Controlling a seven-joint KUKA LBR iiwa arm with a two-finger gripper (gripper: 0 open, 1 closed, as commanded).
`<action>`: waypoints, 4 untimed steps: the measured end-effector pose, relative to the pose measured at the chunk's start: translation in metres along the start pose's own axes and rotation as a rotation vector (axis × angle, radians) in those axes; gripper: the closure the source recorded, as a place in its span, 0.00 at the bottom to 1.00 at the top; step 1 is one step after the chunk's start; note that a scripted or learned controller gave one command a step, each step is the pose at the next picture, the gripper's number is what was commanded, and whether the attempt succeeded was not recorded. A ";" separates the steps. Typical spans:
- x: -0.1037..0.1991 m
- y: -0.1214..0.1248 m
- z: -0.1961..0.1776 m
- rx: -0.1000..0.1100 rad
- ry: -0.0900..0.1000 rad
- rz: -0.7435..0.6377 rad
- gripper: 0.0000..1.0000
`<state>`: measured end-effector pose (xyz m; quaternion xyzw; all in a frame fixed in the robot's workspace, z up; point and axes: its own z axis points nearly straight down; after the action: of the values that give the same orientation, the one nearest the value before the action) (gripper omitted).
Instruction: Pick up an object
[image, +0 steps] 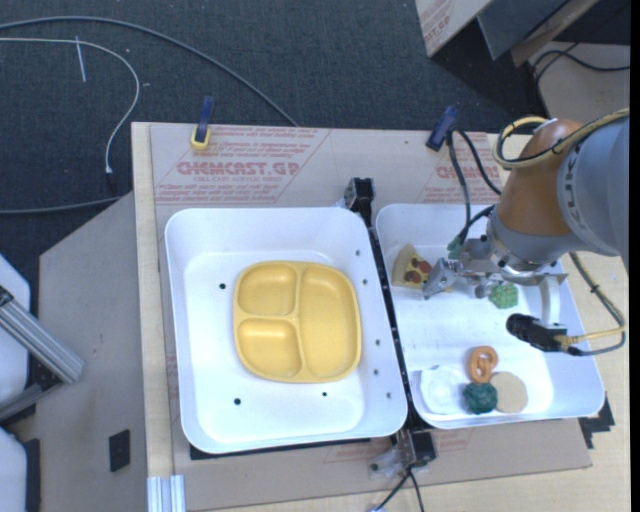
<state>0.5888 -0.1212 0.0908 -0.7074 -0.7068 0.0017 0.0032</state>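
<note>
Gripper (450, 275) over right bin (575, 400), finger state cannot tell; pizza slice (411, 267) at its 9 o'clock, pretzel (482, 362) at 5 o'clock

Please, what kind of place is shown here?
Probably a robotics lab: a robot arm reaches over two white bins, toy food lies in one, and cables cross the carpet.

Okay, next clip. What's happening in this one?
A grey and orange arm reaches in from the right over the right-hand bin, its gripper low near a pizza-slice toy and a light green piece. Nothing is visibly between its fingers, so no pick yet. At the bin's near end lie a pretzel, a dark green item, a tan disc and a white disc. The left bin holds a yellow divided plate.
</note>
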 end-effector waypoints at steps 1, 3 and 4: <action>0.000 0.000 0.006 -0.003 0.000 0.000 0.00; 0.002 0.010 -0.068 -0.015 -0.003 -0.002 1.00; -0.004 0.015 -0.114 -0.012 -0.003 -0.002 1.00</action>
<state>0.6047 -0.1255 0.2049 -0.7068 -0.7074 -0.0014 -0.0020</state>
